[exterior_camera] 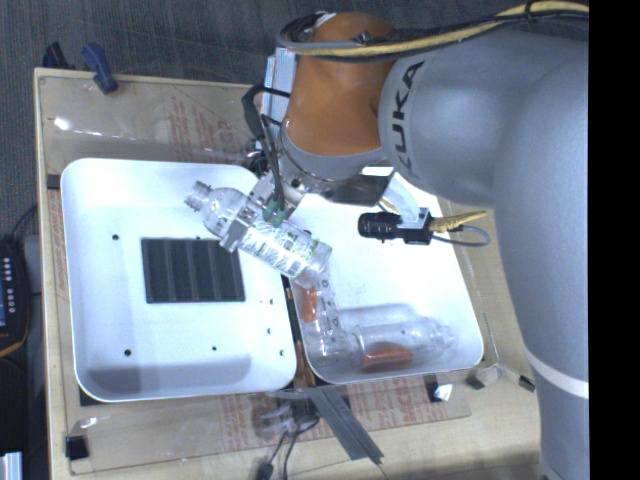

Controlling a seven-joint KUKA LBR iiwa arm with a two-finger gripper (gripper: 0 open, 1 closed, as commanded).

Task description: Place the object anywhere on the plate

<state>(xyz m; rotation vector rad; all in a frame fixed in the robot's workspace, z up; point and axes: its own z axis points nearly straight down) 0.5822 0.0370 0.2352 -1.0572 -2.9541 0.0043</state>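
Two white bins sat side by side on the bench. Gripper (268, 208) gripped a clear bottle (258, 230) between closed fingers, carried above the left bin (90, 268). Transport step, apparently (dark plate (192, 270) below-left); next: lower and release there.

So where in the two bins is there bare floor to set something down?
The left bin has bare white floor around the dark ribbed plate, widest along its near and left walls. The right bin is crowded: a clear bottle lies across its near end, and a second plastic bottle lies at a slant over the divide under the pincer.
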